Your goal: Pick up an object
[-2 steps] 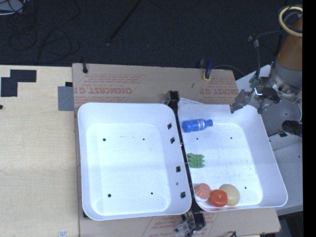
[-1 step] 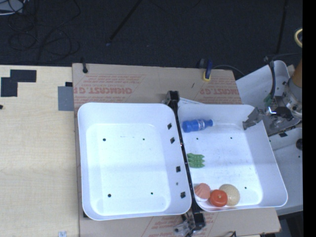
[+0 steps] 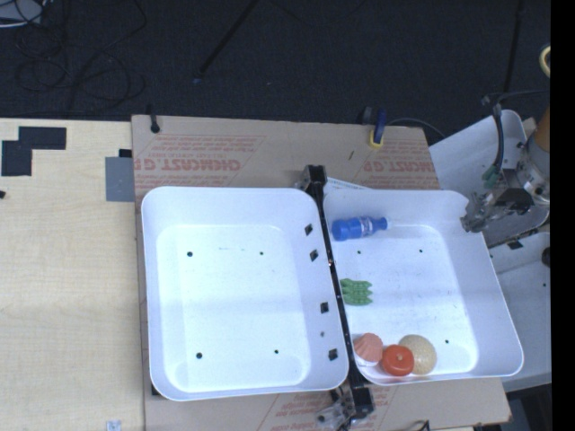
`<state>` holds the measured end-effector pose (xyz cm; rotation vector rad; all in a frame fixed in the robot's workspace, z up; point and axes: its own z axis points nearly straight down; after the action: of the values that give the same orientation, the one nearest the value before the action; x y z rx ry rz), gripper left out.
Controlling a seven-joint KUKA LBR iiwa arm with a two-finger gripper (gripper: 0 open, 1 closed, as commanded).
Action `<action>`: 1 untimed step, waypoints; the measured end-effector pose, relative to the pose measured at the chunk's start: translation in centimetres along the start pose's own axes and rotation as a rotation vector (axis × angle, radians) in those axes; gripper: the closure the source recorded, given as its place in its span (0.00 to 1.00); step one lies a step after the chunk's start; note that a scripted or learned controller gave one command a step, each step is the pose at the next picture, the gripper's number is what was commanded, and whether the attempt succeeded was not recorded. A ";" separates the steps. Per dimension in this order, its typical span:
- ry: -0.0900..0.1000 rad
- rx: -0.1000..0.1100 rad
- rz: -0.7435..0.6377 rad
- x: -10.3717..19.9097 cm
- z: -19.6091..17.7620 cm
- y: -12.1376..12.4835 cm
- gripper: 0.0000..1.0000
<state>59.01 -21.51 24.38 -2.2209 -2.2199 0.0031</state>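
Gripper [image 3: 492,206] sits at the right edge of the right bin [image 3: 490,281], over or just outside its rim near the far corner. Its dark body faces the camera and hides the working end, so I cannot tell its state; nothing is seen held.

Contents, all in the right bin: a blue bottle [image 3: 358,228] lying on its side near the far left corner, close to the divider; a green piece [image 3: 356,292] near the left wall at mid-length; and, bunched in the near left corner, a pink piece [image 3: 367,347], a red piece [image 3: 397,360] and a tan piece [image 3: 419,353], touching or nearly so. Left bin [image 3: 153,285] shows bare floor.

Step in hand, as judged: approach, with no object yet chosen or reached. Every candidate lies well apart from the gripper, across the bin floor.

Next move calls for travel leftward over the bin, then a descent onto one item. The bottle and the green piece stand alone and look the easier picks; the corner cluster risks a crowded grasp against the walls.

Arm pose: only the wrist end shows, entering from the right, held low at rim height.
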 end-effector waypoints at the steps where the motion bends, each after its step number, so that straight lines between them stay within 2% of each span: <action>1: 0.002 0.003 0.001 0.2 0.6 -4.7 1.00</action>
<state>54.33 -21.33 23.77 -2.2197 -2.2159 0.0048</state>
